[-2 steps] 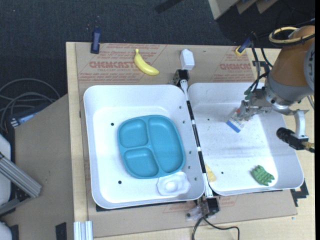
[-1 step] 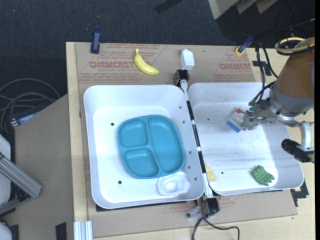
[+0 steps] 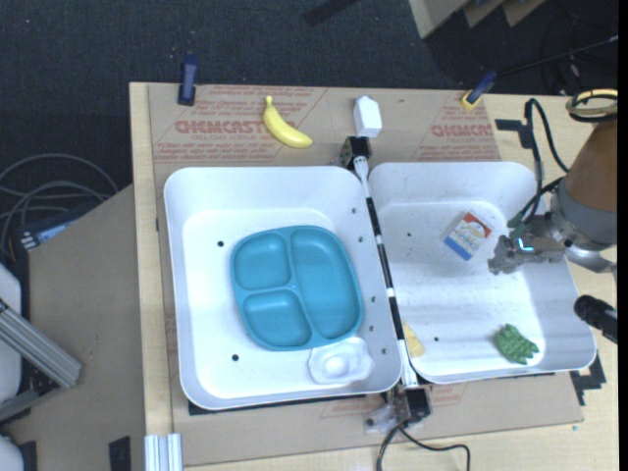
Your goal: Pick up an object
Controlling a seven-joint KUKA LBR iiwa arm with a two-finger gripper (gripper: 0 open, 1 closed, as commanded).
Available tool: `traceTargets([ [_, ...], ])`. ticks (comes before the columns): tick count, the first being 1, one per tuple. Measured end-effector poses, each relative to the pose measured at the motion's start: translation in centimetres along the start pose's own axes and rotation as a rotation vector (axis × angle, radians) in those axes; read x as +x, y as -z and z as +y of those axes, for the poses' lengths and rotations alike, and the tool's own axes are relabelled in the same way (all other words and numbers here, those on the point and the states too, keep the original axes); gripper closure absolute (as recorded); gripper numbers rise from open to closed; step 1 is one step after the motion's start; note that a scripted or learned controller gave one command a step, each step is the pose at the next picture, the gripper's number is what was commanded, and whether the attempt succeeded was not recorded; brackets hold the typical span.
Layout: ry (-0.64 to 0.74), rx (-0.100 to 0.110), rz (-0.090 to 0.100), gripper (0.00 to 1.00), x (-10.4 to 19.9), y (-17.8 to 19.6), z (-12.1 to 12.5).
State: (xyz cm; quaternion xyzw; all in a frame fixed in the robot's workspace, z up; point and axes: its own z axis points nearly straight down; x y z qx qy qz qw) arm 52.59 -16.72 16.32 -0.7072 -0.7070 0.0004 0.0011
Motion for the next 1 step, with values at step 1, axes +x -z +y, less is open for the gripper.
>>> traceTargets([
  [1, 0.000, 0.000, 0.000, 0.00, 0.03, -0.01, 0.01],
])
